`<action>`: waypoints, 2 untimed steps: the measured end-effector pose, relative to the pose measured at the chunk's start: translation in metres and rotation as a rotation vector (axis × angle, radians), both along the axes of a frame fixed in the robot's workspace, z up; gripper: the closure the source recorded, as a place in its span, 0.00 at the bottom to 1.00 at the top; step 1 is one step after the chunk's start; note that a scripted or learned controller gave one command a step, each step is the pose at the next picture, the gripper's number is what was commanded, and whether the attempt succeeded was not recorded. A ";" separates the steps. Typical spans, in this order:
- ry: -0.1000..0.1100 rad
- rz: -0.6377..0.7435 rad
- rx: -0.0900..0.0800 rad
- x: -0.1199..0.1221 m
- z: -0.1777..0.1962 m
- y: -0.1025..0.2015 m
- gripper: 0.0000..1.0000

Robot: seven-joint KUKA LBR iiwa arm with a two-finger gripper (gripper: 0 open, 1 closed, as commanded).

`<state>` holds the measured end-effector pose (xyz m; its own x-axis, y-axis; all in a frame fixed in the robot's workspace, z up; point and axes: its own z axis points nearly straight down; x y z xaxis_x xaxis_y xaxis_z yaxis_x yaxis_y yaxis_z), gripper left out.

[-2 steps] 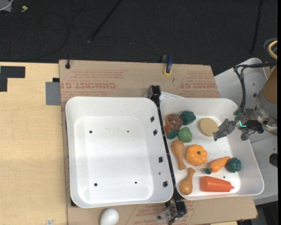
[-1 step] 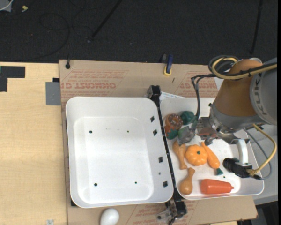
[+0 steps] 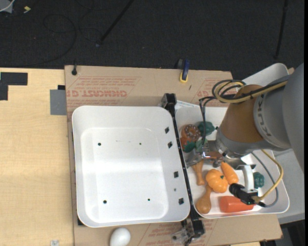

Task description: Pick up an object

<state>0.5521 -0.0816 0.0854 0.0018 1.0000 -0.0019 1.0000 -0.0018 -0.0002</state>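
— Where is the arm (image 3: 246,122) sitting for you?

— I am seeing it reaching in from the right and hanging over the right bin (image 3: 284,203). The gripper (image 3: 199,154) is pointing down at the upper left part of that bin, close to the wall it shares with the left bin (image 3: 123,163).

— Is it gripping anything?

— I am not able to tell. The tip is looking blurred and is crowded by toys, so I cannot tell whether it is open or closed, and I am not seeing anything clearly held.

— What is lying around it?

— A brown ball (image 3: 190,133) is sitting just above the gripper, with a green piece (image 3: 207,128) beside it to the right. Just below the gripper, an orange carrot (image 3: 229,172) is lying at a slant, touching a round orange piece (image 3: 215,181). A tan club-shaped piece (image 3: 203,203) is pointing down toward the near wall, and a red block (image 3: 233,204) is lying just right of its thick end. A green and white thing (image 3: 257,179) is resting further right, partly under the arm.

— Anything outside the bins?

— A white ball (image 3: 120,236) is sitting on the cardboard (image 3: 118,88) below the left bin, and a blue and yellow clamp (image 3: 184,72) is gripping the cardboard's far edge.
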 end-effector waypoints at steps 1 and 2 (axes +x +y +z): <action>0.005 -0.006 0.003 -0.001 0.012 -0.001 1.00; -0.009 0.010 0.003 0.061 0.108 0.075 1.00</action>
